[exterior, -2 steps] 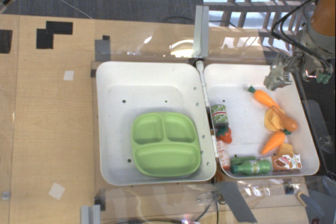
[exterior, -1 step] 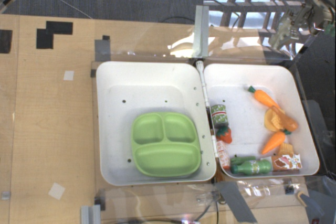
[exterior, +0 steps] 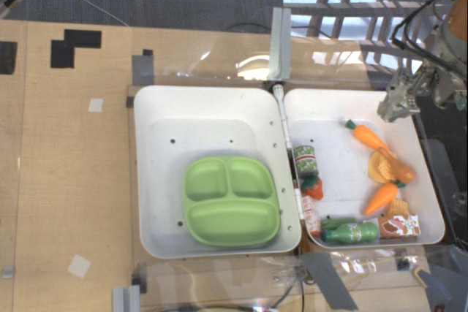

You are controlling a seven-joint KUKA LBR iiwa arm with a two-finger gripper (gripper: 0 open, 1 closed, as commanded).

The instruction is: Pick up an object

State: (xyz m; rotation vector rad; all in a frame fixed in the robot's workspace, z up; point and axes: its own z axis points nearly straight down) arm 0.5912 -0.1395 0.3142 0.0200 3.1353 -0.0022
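Along the right bin's (exterior: 433, 210) near edge lie a bottle (exterior: 350, 231) and carton (exterior: 399, 225), carrots (exterior: 369, 136) farther back; the gripper (exterior: 398, 103), grip state undeterminable, hovers at the far-right corner, risking wall contact on descent.

No lettering can be read anywhere on the bench. The can (exterior: 304, 159) by the right bin's (exterior: 333, 109) left wall carries a green and white label, the green bottle (exterior: 350, 231) a pale band, and the carton (exterior: 400, 225) at the front a red and white print, all too small to make out.
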